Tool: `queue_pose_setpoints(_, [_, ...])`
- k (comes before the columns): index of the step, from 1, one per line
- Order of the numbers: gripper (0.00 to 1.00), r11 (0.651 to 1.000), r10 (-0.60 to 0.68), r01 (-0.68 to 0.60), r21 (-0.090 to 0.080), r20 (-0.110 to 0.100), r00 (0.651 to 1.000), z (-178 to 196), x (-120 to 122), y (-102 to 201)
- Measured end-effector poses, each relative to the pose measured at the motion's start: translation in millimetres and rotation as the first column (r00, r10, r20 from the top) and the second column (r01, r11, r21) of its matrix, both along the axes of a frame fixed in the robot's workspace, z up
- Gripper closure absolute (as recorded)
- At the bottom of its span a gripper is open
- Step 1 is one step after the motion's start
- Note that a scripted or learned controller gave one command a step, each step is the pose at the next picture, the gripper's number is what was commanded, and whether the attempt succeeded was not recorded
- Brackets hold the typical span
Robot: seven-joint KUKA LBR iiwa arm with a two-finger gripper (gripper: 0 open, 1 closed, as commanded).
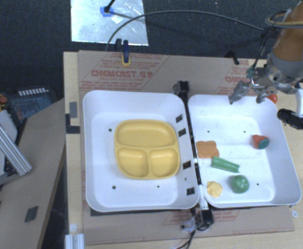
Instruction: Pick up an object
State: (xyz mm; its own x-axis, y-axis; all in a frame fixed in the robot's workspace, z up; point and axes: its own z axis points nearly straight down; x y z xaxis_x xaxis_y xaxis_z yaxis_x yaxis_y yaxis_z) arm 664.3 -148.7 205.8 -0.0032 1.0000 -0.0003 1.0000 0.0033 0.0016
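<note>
Near the front edge of the right bin [284, 154] lie a yellow piece [214, 189] and a green ball [239, 183]. Just behind them are a green stick [224, 164] and an orange piece [207, 149]. A red and blue toy [260, 141] sits alone by the right wall. The left bin [97, 139] holds a yellow tray [147, 148]. The gripper [249, 91] hangs above the far edge, fingers spread, holding nothing. The front toys lie close together, so it could bump one and miss.

Both white bins [141, 100] look like smooth, slightly glossy plastic. The yellow divided tray [145, 148] is matt plastic. Beneath them lies brown printed cardboard [156, 74]; behind, a shiny crinkled foil sheet [109, 14].
</note>
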Motion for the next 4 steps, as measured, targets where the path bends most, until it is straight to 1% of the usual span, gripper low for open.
queue_pose_setpoints(1, [0.00,1.000,0.003,-0.003,0.000,-0.002,1.000,-44.4,3.5,7.0])
queue_pose_setpoints(2, [0.00,1.000,0.003,-0.003,0.001,-0.003,1.000,-105.8,-0.4,10.2])
queue_pose_setpoints(3, [0.00,1.000,0.004,-0.004,0.000,-0.001,1.000,-121.2,0.4,10.8])
queue_pose_setpoints(4, [1.00,1.000,0.006,-0.006,-0.001,0.004,1.000,-108.5,1.9,10.7])
